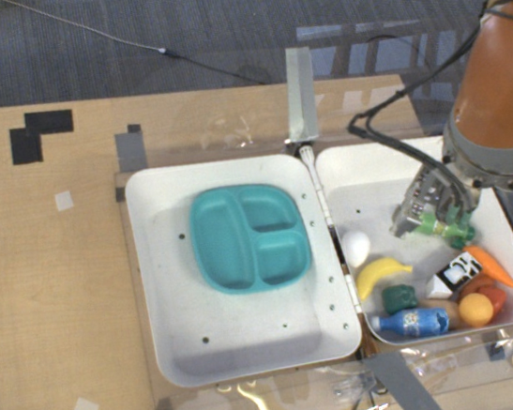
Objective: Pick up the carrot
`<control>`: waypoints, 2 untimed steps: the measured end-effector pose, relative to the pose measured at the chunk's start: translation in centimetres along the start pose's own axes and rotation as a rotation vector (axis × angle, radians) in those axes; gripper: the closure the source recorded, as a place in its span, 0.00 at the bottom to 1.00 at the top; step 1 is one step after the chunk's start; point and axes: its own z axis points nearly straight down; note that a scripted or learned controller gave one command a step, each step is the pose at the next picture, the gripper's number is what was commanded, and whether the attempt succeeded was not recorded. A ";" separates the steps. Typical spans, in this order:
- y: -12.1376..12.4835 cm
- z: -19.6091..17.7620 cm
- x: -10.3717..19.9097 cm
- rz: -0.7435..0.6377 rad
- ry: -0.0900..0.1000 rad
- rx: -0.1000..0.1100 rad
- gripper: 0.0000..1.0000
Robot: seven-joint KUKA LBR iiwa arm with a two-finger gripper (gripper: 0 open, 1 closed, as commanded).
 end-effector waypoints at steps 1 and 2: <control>0.2 0.3 0.2 -0.006 0.005 0.002 0.00; 3.0 11.9 2.4 0.160 0.014 0.008 0.00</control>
